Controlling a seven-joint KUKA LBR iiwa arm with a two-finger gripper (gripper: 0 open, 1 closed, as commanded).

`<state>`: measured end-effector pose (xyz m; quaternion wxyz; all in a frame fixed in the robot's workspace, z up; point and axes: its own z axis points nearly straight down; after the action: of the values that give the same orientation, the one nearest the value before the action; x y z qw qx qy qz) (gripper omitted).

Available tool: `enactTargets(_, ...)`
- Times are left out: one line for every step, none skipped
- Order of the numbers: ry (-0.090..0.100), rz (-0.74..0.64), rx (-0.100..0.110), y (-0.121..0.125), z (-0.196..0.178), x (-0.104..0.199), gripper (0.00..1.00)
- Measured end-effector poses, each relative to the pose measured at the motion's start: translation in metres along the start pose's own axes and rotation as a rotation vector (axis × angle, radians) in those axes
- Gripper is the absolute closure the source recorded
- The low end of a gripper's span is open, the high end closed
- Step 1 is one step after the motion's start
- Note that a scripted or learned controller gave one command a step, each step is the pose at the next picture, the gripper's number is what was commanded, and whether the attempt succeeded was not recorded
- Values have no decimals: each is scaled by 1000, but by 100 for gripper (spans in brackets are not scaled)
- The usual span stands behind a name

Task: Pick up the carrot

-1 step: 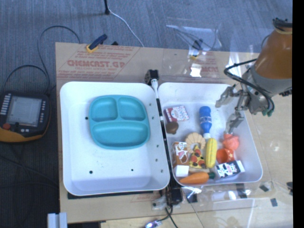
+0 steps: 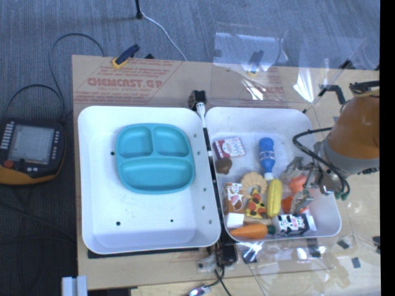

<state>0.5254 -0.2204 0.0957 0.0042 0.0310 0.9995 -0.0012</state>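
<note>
Lying tapered and smooth-skinned, carrot touches right bin's front wall.

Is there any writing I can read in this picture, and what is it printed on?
"CHEMCAST GP" is roughly how the red print reads on the brown board behind the left bin; its letters are blurred.
Smaller red print on the same board, near its right end, is too blurred to read.
The red-and-white packet, the black-and-white carton and the handheld screen bear marks too small to read.

Two white bins, one blue divided plate, one carrot, one blue bottle, one corn cob.
</note>
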Motion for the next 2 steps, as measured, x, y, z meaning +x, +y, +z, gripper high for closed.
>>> enactTargets(-34, 156, 1, 92, 0, 26, 0)
enactTargets(0, 210, -3, 155, -92, 48, 0)
